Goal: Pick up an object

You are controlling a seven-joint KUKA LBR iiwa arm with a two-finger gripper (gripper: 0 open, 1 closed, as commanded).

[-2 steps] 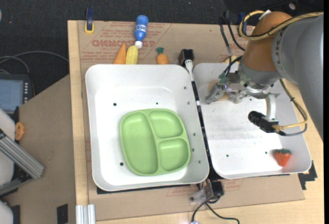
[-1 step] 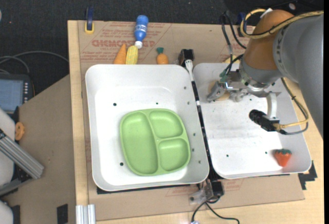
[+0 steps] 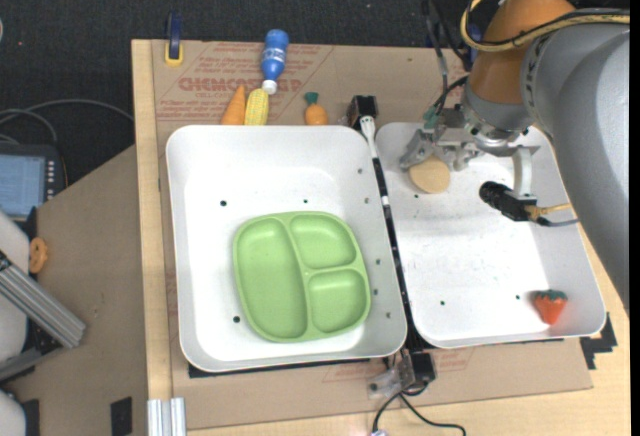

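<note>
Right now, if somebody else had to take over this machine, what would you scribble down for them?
Gripper: low in the far corner of the right bin, right over a tan round piece. I can't tell whether it has hold of it.
Things: a red strawberry-like toy lies in that bin's near right corner; a green divided plate lies in the left bin.
Done: nothing visibly lifted.
Left: grab one thing and raise it.

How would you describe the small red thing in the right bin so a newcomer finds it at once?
Start at the right bin, the one without the green tray. Go to its near right corner, far from the claw at the far end. The strawberry-like toy lies there alone: red-orange with a green top, unlike the pale tan round piece under the claw.
</note>
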